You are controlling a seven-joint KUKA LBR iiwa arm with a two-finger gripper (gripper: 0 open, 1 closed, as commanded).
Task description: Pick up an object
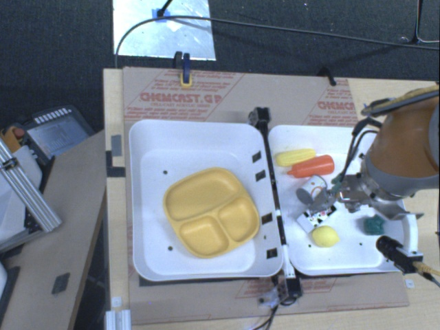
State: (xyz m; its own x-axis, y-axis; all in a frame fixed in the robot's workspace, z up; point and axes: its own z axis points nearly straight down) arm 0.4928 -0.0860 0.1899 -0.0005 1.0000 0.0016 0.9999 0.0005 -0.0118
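Gripper (317,205) low in the right bin (292,253), jaw state cannot be told at this resolution; nearest candidate, the yellow lemon-like object (325,236), lies just below and slightly right of it in view, roundish with no clear long axis.

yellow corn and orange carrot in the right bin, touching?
Touching. In the camera view the yellow corn lies right against the orange carrot at the far side of the right bin, overlapping with no white floor between them.
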